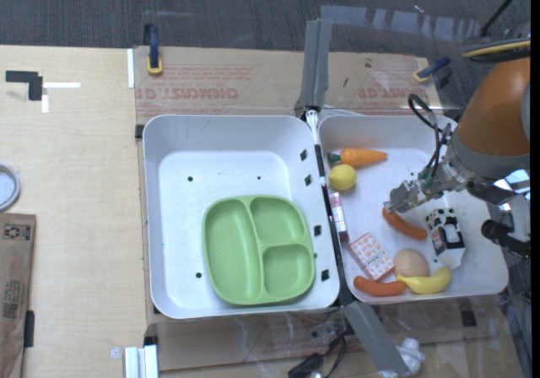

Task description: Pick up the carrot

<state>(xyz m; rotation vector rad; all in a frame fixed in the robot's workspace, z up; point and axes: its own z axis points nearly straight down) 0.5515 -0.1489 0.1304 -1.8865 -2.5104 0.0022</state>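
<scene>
- A banana (428, 283) lies at the near edge of the right bin (481, 288)
- The carrot (360, 157) lies at the far side
- The gripper (403, 199) hangs mid-bin; I cannot tell its grip

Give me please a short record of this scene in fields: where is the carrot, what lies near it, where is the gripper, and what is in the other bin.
carrot: carrot at the far edge of the right bin, lying flat
nearest item: lemon, just below the carrot
gripper: gripper low over the right bin's middle, apart from the carrot
below the gripper: orange-red sausage-shaped item
left bin: left bin holds a green divided plate
task state: carrot not yet picked up
</scene>
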